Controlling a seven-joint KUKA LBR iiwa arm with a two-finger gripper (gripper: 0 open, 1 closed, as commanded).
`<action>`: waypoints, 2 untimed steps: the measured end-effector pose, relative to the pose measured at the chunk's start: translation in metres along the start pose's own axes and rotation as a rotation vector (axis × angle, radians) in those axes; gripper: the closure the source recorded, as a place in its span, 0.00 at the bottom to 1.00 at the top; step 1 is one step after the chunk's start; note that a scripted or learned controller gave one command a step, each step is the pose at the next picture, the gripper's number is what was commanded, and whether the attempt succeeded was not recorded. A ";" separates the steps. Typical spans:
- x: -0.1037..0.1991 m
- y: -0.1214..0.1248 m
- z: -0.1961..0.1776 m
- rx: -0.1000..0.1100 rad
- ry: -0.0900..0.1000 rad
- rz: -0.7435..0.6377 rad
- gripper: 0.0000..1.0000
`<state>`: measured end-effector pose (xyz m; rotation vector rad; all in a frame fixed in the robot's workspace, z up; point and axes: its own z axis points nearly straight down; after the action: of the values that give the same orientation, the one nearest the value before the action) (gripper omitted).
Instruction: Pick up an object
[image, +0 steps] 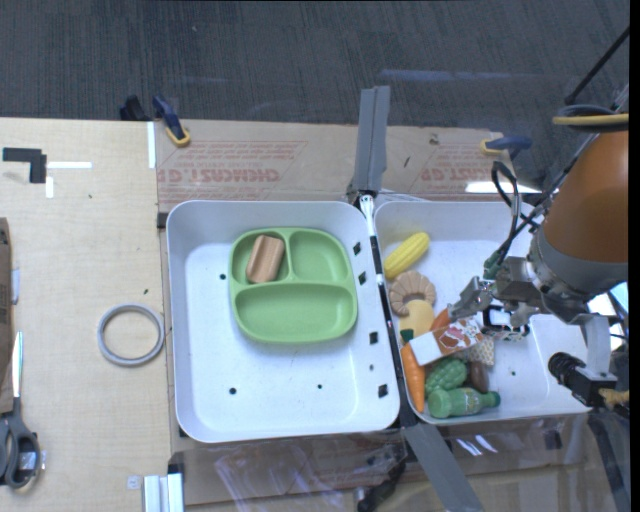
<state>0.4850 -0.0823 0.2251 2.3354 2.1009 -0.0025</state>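
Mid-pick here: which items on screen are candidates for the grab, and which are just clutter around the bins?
Job items, right bin:
gripper
corn cob
carrot
green bottle
white carton
Possibly the hot dog on the green plate, left bin.

Lying about, on the bench:
tape ring
scissors
blue clamp

A pale wooden bench (75, 260) fills the lower left, with a roll of tape (131, 333) lying flat on it and scissors (18, 445) at the left edge. A sheet of brown cardboard (260, 165) lies behind the bins, held by blue clamps (170, 120). Beyond it the dark grey carpet floor (300, 50) spans the top
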 end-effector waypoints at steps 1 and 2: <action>-0.003 0.075 0.082 0.002 0.000 -0.023 0.00; -0.043 0.027 0.119 -0.035 -0.004 -0.133 0.00</action>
<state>0.5069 -0.1284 0.1065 2.1701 2.2314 0.0295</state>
